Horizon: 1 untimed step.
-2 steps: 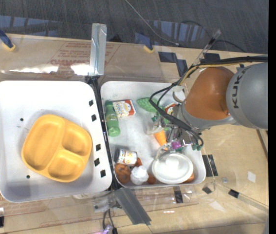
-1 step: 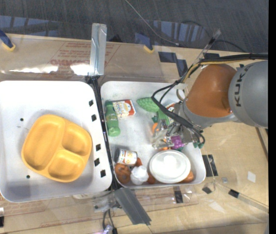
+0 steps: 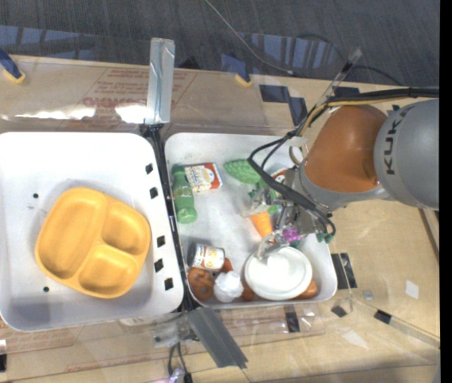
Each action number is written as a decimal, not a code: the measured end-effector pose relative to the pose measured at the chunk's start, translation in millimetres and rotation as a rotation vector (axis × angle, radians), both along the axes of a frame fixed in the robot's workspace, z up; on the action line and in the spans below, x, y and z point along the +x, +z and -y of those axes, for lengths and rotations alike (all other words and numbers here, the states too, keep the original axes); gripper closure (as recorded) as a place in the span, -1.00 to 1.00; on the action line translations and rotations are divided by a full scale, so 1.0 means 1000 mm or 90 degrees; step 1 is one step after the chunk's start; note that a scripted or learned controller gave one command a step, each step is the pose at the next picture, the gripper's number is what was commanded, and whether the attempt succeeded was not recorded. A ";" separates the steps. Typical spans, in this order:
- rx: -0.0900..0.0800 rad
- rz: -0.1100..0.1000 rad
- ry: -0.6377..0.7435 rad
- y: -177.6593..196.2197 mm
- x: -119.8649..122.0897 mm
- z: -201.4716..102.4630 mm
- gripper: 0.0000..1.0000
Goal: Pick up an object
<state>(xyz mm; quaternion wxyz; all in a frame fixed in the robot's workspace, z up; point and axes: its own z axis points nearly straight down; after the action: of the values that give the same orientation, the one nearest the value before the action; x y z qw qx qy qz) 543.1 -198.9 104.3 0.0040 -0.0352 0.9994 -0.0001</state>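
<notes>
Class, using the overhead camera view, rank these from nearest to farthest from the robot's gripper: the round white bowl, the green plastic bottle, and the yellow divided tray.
1. Round white bowl, right bin, just below the gripper.
2. Green plastic bottle, against the right bin's left wall.
3. Yellow divided tray, in the left bin.

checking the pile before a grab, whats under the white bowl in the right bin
An orange-brown object pokes out from beneath the white bowl at its lower right edge. What it is and the rest of it stay covered by the bowl.
</notes>
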 end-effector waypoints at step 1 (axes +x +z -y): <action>0.001 -0.006 -0.027 -0.012 0.007 -0.028 -1.00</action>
<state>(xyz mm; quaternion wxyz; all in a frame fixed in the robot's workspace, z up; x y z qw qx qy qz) 549.8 -171.0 92.0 -0.0006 -0.0138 0.9999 0.0008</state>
